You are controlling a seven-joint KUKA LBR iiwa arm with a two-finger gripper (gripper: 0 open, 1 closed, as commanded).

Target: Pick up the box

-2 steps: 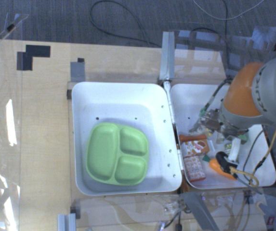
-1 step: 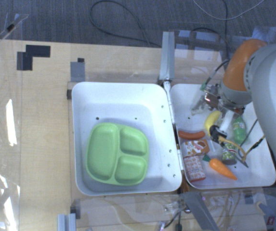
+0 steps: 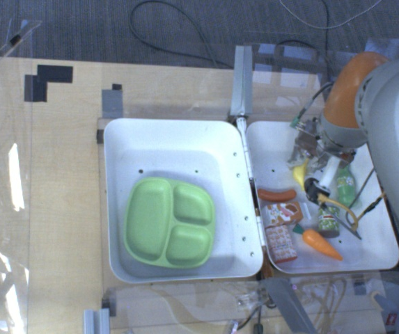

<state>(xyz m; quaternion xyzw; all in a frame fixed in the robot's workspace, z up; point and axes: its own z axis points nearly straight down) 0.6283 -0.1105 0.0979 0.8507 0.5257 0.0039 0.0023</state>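
Observation:
The box (image 3: pixel 281 236) is a flat red-and-white carton lying in the right bin (image 3: pixel 377 256), against its left wall near the front. My gripper (image 3: pixel 309 167) hangs over the middle of that bin, behind and to the right of the box and apart from it. It sits just above a yellow banana (image 3: pixel 298 175). Wrist hardware and cables hide the tip of the gripper.
A sausage (image 3: pixel 277 195) lies just behind the box and a carrot (image 3: pixel 322 244) to its right. A green bottle (image 3: pixel 345 186) and a small green-and-red item (image 3: pixel 329 221) lie under the arm. The left bin (image 3: pixel 115 145) holds a green divided plate (image 3: pixel 170 223).

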